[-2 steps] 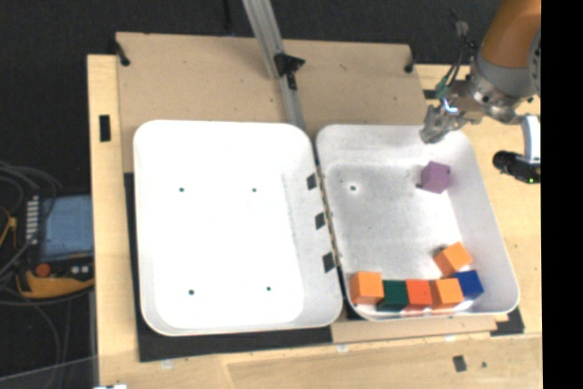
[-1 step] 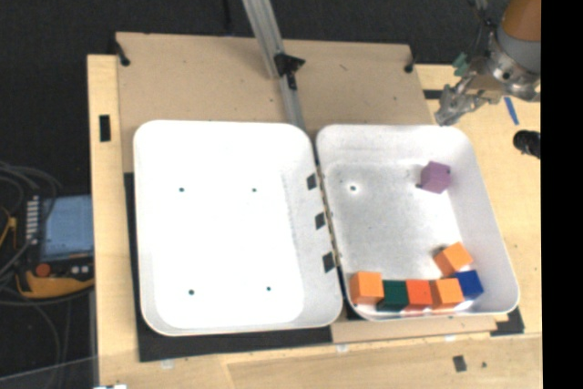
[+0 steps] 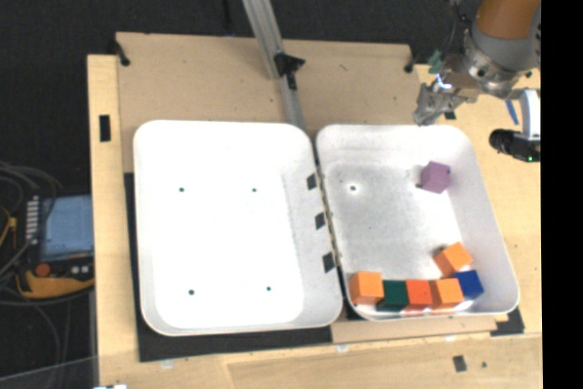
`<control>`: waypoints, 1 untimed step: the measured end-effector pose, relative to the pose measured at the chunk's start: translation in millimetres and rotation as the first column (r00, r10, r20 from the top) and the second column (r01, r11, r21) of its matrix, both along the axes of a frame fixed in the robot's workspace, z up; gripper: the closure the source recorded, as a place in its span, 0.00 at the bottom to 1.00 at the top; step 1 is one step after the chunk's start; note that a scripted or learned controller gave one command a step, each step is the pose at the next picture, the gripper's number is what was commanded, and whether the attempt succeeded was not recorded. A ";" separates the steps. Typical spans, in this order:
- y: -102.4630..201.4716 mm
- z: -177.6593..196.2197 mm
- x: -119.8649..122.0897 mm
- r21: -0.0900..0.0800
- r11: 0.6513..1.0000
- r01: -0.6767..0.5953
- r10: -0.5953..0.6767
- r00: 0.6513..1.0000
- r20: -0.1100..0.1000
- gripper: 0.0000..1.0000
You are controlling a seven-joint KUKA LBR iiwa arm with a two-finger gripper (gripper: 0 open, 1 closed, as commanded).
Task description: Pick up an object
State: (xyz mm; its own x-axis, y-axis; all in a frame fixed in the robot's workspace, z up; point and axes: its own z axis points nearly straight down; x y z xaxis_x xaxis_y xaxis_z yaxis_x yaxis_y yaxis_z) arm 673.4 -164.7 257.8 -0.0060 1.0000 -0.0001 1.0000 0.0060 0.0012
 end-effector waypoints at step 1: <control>44.9 0.7 1.2 0.001 1.000 0.000 0.000 1.000 -0.002 1.00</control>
